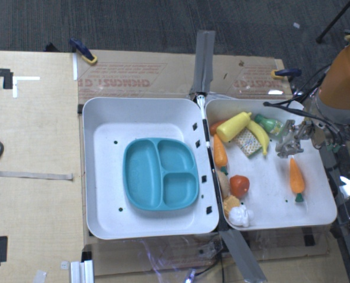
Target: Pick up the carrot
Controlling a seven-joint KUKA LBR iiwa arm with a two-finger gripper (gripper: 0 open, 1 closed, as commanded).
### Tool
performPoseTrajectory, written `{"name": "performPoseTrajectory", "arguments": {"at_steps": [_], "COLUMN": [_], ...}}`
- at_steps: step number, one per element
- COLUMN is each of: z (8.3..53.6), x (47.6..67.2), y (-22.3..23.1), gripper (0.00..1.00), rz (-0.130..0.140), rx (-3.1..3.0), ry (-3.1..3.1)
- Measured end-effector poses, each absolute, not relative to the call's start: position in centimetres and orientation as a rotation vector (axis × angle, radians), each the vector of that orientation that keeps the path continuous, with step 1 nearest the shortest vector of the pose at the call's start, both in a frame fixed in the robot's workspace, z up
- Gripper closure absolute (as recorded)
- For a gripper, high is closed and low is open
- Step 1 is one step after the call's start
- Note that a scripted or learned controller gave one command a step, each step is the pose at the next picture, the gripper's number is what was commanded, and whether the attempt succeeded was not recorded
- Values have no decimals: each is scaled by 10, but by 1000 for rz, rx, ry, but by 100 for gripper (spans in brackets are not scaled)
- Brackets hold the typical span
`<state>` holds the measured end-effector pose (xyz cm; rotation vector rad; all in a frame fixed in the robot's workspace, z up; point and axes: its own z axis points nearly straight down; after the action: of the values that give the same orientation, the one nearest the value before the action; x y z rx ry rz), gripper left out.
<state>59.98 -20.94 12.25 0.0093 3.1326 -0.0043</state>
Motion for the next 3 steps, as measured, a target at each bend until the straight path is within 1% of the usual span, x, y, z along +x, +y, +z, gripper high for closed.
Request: {"name": "performPoseTrajectory", "arguments": {"at_steps": [1, 2, 3], "z": [122, 94, 105], "x": [600, 567, 570], "y": [-209, -222, -221], "gripper": [0, 0, 100], "rz": [-4, -3, -7], "rx": [10, -97, -105], "ry": [3133, 3135, 3129]}}
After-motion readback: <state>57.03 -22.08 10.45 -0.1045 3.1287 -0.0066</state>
